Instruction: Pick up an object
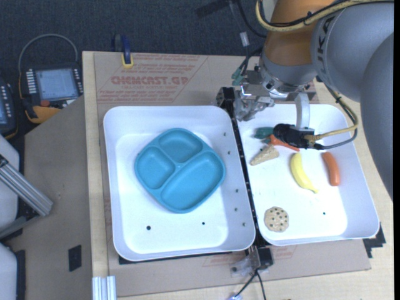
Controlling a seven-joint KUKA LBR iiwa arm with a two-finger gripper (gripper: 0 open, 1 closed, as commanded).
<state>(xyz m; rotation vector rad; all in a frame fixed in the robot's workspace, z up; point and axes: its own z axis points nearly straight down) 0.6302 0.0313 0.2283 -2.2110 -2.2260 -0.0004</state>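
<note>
Cookie lies flat in the right bin, nearer the camera than the banana and well apart from it. Lying so low, it could slip out of a pinch. The banana and an orange sausage lie side by side, near enough that a grab at one might nudge the other. Beyond the banana, a tan wedge and a teal piece sit close together, so a descent there risks catching both. Farthest from the banana, the end effector hovers at the bin's back edge with nothing visibly held; whether it is open or closed, I cannot tell.
</note>
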